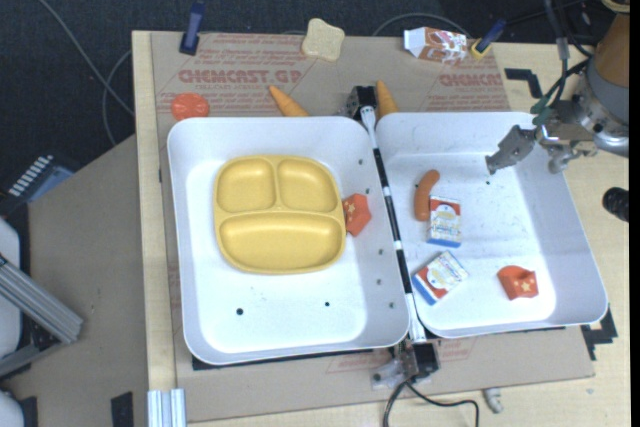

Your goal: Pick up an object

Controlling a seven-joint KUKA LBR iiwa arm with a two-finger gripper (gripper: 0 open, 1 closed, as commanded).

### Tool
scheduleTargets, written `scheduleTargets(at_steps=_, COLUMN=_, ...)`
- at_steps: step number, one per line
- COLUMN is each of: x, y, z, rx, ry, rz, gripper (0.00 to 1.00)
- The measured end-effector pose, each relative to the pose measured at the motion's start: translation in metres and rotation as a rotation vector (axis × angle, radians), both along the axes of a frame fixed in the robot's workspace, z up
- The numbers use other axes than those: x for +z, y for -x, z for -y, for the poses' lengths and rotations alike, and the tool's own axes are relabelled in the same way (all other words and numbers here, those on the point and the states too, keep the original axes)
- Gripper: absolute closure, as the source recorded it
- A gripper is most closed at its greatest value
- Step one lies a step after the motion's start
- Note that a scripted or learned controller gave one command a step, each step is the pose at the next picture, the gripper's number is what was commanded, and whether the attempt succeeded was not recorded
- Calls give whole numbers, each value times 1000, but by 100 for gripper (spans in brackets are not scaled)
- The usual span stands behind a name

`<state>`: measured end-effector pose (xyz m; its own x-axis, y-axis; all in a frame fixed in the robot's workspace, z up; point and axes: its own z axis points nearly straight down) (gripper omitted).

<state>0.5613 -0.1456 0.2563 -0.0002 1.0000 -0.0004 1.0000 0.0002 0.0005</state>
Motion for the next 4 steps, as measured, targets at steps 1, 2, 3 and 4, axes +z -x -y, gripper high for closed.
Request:
scheduleTargets(at_steps=1, x=-85, y=23, z=-30, rx=0, ry=-1, rz=-3, gripper=0)
scheduleTargets(at_steps=2, x=-172, y=32, z=-48, rx=0, ry=-1, rz=-1, gripper=0)
scheduleTargets(at_steps=3, x=-171, y=-41, z=-52, rx=1, ry=0, rz=1, gripper=0)
scheduleTargets(at_steps=4, x=-161, y=-42, z=-52, rx=0, ry=0, rz=3, gripper=100)
